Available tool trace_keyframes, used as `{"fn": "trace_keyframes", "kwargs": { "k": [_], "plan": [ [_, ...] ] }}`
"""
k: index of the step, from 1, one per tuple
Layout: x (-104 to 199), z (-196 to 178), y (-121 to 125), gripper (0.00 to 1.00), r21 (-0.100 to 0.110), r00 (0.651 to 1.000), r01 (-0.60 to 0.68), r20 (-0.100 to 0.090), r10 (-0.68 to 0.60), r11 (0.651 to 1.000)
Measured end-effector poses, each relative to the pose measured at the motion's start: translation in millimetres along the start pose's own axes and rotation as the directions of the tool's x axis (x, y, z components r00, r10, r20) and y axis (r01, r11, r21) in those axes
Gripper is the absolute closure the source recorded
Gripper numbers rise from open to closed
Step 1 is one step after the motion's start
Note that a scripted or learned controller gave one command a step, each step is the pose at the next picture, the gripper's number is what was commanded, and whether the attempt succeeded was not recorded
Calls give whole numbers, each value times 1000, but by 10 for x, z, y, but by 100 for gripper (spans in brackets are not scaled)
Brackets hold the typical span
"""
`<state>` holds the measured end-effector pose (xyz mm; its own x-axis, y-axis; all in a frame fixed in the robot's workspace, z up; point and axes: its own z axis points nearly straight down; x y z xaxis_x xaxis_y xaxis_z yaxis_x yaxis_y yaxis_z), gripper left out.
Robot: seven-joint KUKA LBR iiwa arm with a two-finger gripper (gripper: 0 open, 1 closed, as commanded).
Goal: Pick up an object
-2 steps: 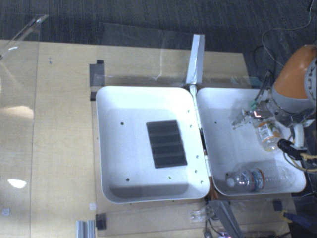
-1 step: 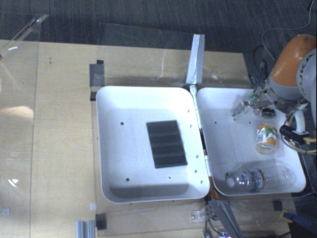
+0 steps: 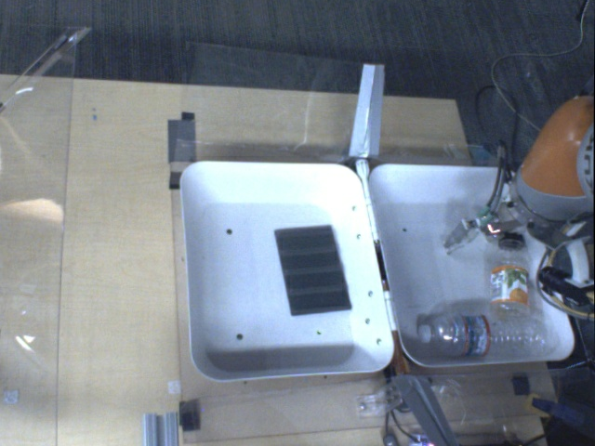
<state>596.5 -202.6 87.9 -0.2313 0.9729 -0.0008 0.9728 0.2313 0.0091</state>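
A dark ridged rectangular block lies flat in the middle of the left bin. In the right bin, a clear plastic bottle with a blue label lies on its side along the near wall. A small orange and green can stands just behind the bottle, toward the right. My gripper reaches in from the right over the back half of the right bin, above and slightly left of the can. I see nothing held in it.
The grey arm with its orange band covers the right bin's far right corner. A metal divider strip stands behind the seam between the bins. Cables hang by the right bin's right wall.
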Motion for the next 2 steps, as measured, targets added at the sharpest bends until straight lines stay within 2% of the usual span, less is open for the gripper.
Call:
{"fn": "trace_keyframes", "kwargs": {
  "k": [1,2],
  "plan": [
    [78,-157,-393,0,2,999,37,1,-37,999],
    [222,-118,-866,0,3,998,62,-5,-62,998]
  ]
}}
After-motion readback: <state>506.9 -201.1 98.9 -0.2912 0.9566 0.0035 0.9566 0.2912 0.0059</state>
